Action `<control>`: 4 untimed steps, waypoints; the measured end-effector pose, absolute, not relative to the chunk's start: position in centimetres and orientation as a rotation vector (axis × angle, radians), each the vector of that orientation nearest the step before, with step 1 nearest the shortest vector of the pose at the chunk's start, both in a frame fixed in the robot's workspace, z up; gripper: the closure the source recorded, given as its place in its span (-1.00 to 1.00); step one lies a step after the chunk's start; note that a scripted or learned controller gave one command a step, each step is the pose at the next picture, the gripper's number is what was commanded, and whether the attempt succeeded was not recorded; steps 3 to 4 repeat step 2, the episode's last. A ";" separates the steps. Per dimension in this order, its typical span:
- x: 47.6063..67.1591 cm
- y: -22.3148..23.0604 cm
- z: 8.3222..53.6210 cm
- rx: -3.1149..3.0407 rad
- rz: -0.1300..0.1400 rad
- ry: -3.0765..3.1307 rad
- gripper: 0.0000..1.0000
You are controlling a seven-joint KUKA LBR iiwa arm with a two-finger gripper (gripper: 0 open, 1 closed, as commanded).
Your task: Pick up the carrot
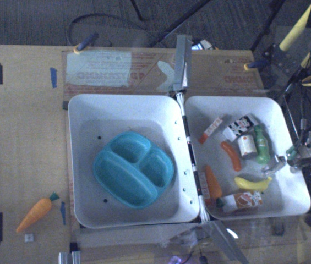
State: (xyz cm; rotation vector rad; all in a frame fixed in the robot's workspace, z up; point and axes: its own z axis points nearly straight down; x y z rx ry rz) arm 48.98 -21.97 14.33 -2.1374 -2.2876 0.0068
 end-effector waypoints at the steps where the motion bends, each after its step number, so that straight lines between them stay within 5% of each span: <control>1: 49.0 -22.0 14.3 -2.137 0.007 -2.288 -1.00; 4: 49.0 -22.0 14.3 -2.137 0.007 -2.288 -1.00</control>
